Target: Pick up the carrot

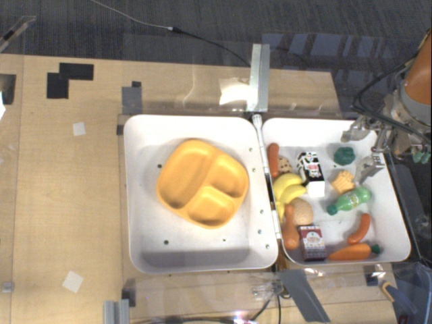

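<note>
Right bin (398, 214): claw (370, 152) open, holding nothing; carrot (351, 252) apart.

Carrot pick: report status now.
Gripper above right bin's back edge, nothing between fingers. Carrot lying at front wall, untouched. Green bottle and sausage lie between.

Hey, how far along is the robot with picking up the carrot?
Nothing looks done yet: the carrot lies at the near edge of the right bin, beside a small red box. In hand: the gripper hangs above the bin's far right side, apart from the carrot. Left: moving over it, gripping, lifting.
</note>
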Robot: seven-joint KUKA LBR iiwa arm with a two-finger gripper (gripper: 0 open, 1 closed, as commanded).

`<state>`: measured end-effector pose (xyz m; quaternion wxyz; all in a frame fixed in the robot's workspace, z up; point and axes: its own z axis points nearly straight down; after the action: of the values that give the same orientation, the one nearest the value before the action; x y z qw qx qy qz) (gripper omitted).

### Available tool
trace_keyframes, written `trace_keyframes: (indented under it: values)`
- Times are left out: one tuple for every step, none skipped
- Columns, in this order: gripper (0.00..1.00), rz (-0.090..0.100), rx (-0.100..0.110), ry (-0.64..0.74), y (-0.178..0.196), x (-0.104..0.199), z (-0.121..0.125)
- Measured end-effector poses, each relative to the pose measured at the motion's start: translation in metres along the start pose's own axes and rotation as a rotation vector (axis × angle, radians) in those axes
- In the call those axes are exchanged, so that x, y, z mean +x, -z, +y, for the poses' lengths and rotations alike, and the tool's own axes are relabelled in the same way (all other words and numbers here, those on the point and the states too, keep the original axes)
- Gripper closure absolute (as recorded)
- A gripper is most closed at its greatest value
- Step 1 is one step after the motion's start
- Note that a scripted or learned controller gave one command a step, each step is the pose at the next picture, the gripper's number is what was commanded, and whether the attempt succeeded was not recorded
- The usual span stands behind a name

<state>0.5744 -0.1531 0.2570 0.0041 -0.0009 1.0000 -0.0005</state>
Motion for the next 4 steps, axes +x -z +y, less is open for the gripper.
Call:
trace_keyframes:
  values:
    - [0.0, 0.009, -0.004, 0.117, -0.111, -0.015, -0.014]
    - [0.0, -0.006, 0.001, 0.049, -0.168, -0.04, -0.004]
    - [1.0, -0.015, 0.002, 0.054, -0.154, -0.044, -0.003]
    - [1.0, -0.009, -0.002, -0.005, -0.075, -0.013, 0.061]
